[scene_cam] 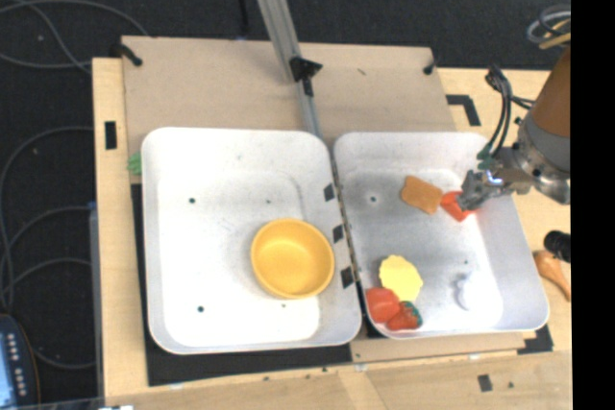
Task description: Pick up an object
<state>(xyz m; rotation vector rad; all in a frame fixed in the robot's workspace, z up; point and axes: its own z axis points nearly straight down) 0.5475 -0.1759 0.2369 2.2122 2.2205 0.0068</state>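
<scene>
My gripper reaches in from the right over the upper part of the right bin. A small red object sits right at its tip, and the gripper partly covers it. Touching the red object's left side is an orange block. Lower in the same bin lie a yellow object, a red strawberry-like piece at the front wall, and a small pale grey item. A yellow bowl stands upright in the left bin.
A metal pole slants down from the top to the gap between the bins. Cables hang by the arm's wrist. An orange thing lies outside the right bin at the right edge.
</scene>
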